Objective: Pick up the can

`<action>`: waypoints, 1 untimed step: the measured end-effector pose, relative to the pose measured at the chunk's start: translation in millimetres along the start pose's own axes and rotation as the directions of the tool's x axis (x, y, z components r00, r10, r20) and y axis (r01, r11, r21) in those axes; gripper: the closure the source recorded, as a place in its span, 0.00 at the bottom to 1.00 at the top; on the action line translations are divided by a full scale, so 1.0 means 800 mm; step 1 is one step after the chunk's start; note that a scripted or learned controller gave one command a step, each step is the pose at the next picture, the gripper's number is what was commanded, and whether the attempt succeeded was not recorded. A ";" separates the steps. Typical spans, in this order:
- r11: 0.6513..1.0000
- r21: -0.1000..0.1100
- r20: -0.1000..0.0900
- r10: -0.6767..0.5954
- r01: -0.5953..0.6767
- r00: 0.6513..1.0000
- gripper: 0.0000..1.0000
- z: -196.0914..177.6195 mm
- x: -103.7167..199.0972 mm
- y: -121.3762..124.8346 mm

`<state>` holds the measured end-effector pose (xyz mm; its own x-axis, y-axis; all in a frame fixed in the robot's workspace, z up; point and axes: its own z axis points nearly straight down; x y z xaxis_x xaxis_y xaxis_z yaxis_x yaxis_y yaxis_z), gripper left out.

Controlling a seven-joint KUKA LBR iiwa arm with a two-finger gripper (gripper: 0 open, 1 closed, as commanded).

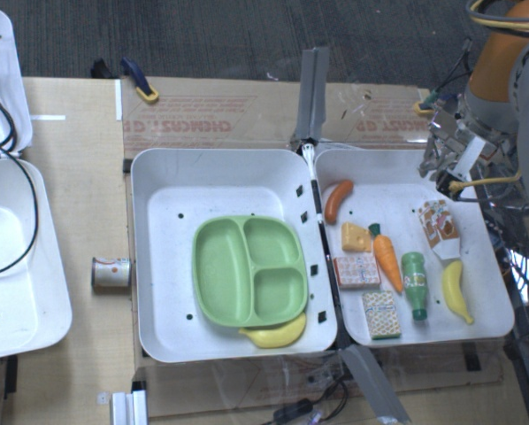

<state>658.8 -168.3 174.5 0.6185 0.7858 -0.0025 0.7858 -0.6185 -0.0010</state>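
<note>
The can [111, 274] lies on its side on the bare table [88, 149], outside both bins, just beside the left wall of the left bin [145, 264] and roughly level with that bin's middle. Its long axis runs left to right across the scene, one round end pointing toward the bin wall and the other toward the white fixture [17, 264] further left; lying down like that, I'd expect it to roll toward the near or far side if nudged. Inside the left bin sits a green divided plate [249, 270] with a banana [273, 334] tucked under its near edge. The right bin [503, 317] holds a sausage, cheese, a carrot, a green bottle, small boxes and another banana. The gripper [450, 162] hovers over the far right corner of the right bin, well apart from the can, and from here I cannot tell how its opening stands or see anything held in it. So the can lies far to the gripper's left and somewhat nearer; the arm would have to cross both bins to reach it.
</note>
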 end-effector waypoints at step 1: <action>0.980 -0.010 -0.003 -0.199 0.199 0.980 0.00 0.062 -0.077 -0.008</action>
<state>615.6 -213.1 124.8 0.4495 0.8933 0.0009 0.8932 -0.4495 0.0088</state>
